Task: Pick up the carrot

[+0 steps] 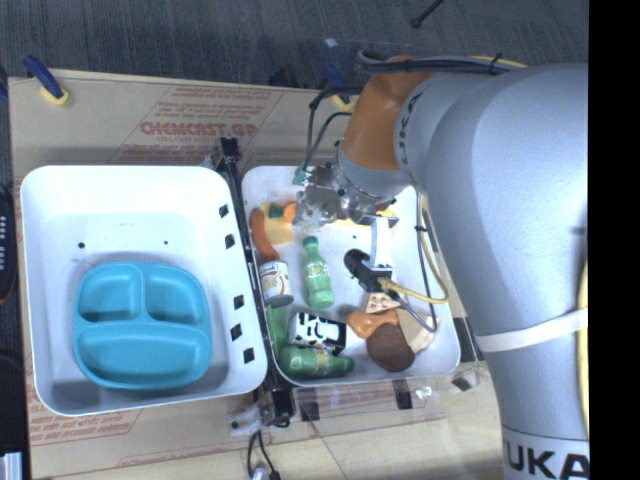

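**Q:** Two bins, side by side — what is in each?

**A:** Two shallow white bins sit on a cardboard-covered bench. The left bin (60,268) holds a light blue divided plate (143,325), lying flat toward its near end. The right bin (430,298) is crowded with toy food and small containers.

**Q:** Where is the carrot?

**A:** The carrot (261,234) lies in the right bin, along its left wall toward the far end. It is an orange, elongated shape. Just beside it to the right is a pale yellow item (280,231) that I cannot identify.

**Q:** And the arm?

**A:** The large grey arm reaches in from the right, its orange band above the wrist. The gripper (322,206) sits over the far end of the right bin, near the carrot but to its right, not touching it as far as I can see. Whether it is released or clenched, I cannot tell; its tip is tangled among cables and dark parts.

**Q:** What else is in that bin?

**A:** A green bottle (318,276) lies near the middle. A small jar (275,281) stands at the left wall, below the carrot. Toward the near end are a green vegetable (318,363), a black-and-white carton (320,330), a brown rounded item (390,346) and a pizza slice (378,305).
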Controlling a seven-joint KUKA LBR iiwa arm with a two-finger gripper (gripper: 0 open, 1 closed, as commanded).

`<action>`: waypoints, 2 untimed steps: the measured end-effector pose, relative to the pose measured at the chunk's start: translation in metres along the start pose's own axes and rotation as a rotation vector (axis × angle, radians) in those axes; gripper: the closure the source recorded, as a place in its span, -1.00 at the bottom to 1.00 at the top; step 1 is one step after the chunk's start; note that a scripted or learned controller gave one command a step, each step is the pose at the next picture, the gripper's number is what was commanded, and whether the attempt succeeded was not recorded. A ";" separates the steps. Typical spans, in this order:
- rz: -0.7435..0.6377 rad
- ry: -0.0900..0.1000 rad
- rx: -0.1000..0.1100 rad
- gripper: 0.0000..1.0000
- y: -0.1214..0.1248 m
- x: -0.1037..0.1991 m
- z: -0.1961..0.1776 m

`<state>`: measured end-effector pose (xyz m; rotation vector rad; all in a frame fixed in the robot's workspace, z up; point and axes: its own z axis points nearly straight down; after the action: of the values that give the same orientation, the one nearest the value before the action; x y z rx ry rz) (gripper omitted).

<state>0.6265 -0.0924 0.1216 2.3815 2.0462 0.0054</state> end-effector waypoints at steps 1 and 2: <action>-0.232 -0.001 0.015 1.00 -0.043 -0.016 0.031; -0.225 -0.019 0.004 -1.00 -0.041 -0.026 0.028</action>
<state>0.5824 -0.1118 0.0937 2.1297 2.2935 -0.0208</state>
